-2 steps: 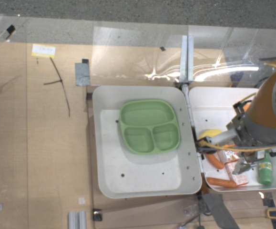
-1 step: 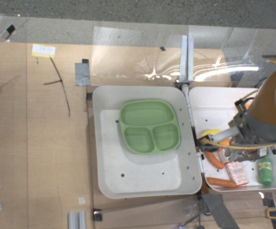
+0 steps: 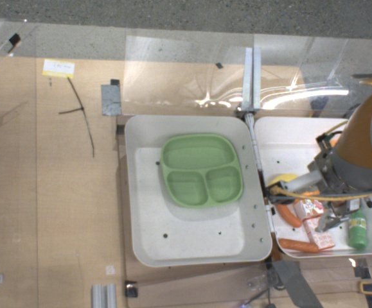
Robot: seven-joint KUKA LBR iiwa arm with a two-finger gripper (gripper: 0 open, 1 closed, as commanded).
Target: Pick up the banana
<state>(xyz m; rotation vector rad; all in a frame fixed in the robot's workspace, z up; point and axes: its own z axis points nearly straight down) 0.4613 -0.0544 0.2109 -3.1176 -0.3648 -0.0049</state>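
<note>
Along the near edge of the right bin point(image 3: 263, 124) lies an orange carrot point(image 3: 297, 244), lengthwise against the front wall. Just behind it, a red-and-white packet point(image 3: 315, 226) lies tilted, its near end close to the carrot. A second carrot-like orange piece point(image 3: 288, 215) lies left of the packet, near the bin's left wall. A green bottle point(image 3: 358, 230) lies toward the near right corner, just beside the packet.

Farther back, the banana point(image 3: 286, 181) lies close to the left wall of the right bin, about midway along it. Only its yellow left end is visible; the rest is covered by the arm's hardware.

The gripper point(image 3: 320, 185) sits low over this bin, directly right of the banana and above the packet, with the grey arm and its orange band point(image 3: 365, 133) rising toward the bin's right side. Whether the claw is spread or closed, and whether it grasps anything, cannot be told from this angle.

The left bin point(image 3: 141, 236) carries a green three-compartment plate point(image 3: 202, 171) set toward its far right corner.
</note>
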